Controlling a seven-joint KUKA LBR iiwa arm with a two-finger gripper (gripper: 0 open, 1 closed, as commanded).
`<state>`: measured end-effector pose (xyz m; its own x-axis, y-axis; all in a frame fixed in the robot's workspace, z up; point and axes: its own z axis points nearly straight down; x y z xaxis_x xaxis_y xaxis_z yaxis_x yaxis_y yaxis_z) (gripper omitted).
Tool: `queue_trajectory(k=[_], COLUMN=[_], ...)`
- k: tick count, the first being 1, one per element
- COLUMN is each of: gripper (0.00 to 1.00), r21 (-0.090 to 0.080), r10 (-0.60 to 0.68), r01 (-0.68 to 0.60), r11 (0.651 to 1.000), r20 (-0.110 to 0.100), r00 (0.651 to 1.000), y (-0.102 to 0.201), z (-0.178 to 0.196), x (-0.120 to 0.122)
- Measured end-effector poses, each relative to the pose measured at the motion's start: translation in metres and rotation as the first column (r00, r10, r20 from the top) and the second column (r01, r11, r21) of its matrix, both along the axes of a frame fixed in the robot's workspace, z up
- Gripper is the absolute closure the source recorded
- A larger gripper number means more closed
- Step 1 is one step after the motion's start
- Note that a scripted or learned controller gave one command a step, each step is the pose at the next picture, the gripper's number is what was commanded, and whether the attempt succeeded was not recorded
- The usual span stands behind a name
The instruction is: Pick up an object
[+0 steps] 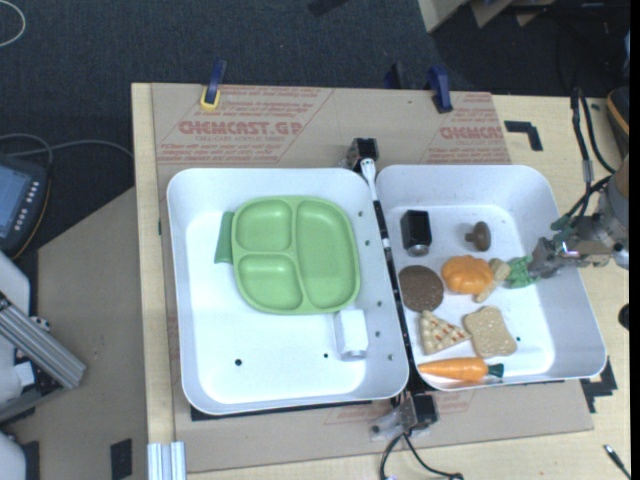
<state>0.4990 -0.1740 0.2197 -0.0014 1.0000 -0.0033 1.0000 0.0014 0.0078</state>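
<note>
Brown board bench (300,118), two white bins (200,268), dark carpet (150,18), fingers (548,258) state unclear

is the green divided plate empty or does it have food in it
Empty: the green plate in the left bin shows three bare compartments.

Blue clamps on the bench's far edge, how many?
2. One blue clamp with a yellow tip grips the far edge of the cardboard-covered bench above the left white bin; the other blue clamp sits above the right white bin. More could be out of frame.
</note>
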Motion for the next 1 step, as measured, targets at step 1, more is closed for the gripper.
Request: queue_trajectory(k=[1], gripper=[1.00], r21=[0.005], r10=[0.006], r01=[-0.006], r11=[1.000], r20=[-0.005], r00=[1.000], y=[0.0592], z=[-0.0055], x=[0.0205])
